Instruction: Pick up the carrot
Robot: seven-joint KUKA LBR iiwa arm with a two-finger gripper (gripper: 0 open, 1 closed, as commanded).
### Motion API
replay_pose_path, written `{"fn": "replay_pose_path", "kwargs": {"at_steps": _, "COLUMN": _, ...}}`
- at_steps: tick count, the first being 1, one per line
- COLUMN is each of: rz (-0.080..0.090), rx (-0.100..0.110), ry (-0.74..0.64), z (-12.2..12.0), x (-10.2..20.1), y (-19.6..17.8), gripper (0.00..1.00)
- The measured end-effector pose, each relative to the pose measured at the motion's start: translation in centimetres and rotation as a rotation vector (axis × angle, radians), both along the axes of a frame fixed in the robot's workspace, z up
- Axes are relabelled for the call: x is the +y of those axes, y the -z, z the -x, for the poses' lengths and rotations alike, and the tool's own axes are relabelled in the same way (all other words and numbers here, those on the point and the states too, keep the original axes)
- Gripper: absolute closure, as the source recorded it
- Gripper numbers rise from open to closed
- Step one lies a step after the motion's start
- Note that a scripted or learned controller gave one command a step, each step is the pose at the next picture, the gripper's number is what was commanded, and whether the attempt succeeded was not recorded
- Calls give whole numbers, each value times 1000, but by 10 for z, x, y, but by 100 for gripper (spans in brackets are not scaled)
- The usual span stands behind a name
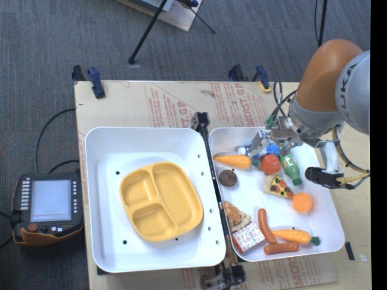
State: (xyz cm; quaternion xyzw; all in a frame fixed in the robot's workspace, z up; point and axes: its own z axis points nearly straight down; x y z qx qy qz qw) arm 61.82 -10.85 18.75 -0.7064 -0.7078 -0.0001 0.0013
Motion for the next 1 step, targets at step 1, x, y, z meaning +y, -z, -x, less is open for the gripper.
{"fn": "replay_pose_path", "kwargs": {"at_steps": 1, "rz": -1, "rx": 3, "ry": 36, "z": -8, "x": 13, "y": 102, "gripper": 0}}
